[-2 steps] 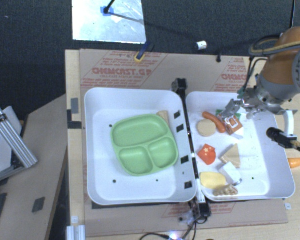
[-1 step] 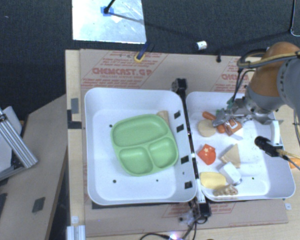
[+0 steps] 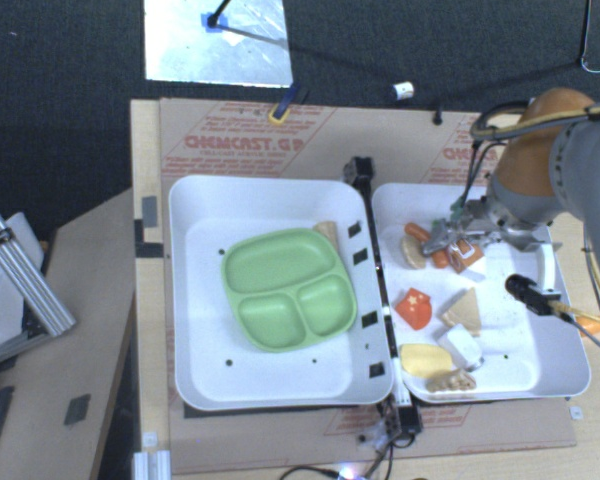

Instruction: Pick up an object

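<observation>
Two bins sit side by side on the bench; the left bin [image 3: 195, 268] holds a green tray [image 3: 285, 288], while the food bits are scattered in the right bin [image 3: 570, 368]. The gripper [image 3: 450, 240] hangs low at that bin's far-left corner, over an orange piece [image 3: 464, 256], likely its target. Whether it is open or grasping anything, I cannot tell. A red piece [image 3: 413, 309] lies mid-bin.
</observation>
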Available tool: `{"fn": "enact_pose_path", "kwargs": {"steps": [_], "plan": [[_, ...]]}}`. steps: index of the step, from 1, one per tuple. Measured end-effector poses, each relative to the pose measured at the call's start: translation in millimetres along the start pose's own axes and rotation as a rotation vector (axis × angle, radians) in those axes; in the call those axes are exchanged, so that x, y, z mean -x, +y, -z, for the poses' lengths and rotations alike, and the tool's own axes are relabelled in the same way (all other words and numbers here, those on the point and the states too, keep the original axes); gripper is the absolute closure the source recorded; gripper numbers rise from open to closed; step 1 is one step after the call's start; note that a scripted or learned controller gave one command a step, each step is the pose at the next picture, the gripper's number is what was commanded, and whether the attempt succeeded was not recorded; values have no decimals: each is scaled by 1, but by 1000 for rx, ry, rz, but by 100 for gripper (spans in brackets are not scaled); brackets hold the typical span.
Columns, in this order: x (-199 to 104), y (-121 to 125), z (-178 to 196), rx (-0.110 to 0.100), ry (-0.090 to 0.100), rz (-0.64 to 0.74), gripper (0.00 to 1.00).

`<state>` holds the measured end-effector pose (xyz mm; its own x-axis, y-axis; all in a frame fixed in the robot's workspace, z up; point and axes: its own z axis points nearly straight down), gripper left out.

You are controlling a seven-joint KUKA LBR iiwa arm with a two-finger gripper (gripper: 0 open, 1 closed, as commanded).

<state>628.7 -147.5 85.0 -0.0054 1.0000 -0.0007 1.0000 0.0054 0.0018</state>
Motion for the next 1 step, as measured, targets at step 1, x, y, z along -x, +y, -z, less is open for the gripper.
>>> {"fn": "enact_pose_path", "kwargs": {"steps": [1], "plan": [[0, 1, 11, 2, 0, 1, 100]]}}
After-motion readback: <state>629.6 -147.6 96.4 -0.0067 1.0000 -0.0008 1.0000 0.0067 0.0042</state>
